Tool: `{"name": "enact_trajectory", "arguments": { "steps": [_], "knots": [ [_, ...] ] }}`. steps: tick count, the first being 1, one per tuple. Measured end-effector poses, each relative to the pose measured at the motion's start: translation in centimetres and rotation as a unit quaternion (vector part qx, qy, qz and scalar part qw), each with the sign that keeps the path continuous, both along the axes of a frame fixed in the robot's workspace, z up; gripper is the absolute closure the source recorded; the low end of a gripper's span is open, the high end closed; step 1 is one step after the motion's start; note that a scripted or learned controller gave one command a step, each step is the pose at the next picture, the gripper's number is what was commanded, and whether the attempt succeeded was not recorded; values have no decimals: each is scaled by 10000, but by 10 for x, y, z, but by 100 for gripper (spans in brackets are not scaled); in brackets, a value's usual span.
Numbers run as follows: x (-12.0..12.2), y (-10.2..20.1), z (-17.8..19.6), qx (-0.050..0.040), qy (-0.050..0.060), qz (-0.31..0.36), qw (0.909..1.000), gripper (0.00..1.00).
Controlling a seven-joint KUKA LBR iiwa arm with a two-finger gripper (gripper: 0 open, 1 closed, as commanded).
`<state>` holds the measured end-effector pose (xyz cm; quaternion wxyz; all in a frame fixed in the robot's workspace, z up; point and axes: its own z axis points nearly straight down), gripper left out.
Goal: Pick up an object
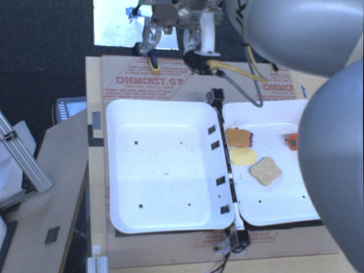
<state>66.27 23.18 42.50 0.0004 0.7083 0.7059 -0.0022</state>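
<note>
Grey arm over right bin's edge (toast near centre).

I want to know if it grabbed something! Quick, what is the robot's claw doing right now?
Gripper: raised above the far edge of the bench, past the bins; nothing shows between its fingers, and open or closed cannot be told.

Grey rounded arm — yellow cable trailing.
</note>
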Motion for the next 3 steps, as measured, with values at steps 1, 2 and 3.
{"name": "enact_trajectory", "arguments": {
  "steps": [1, 2, 3],
  "knots": [
    [-4, 2, 20, 26, -36, 47, 10000, 100],
    [6, 2, 117, 37, -74, 41, 10000, 100],
    [5, 3, 111, 23, -23, 41, 10000, 0]
  ]
}}
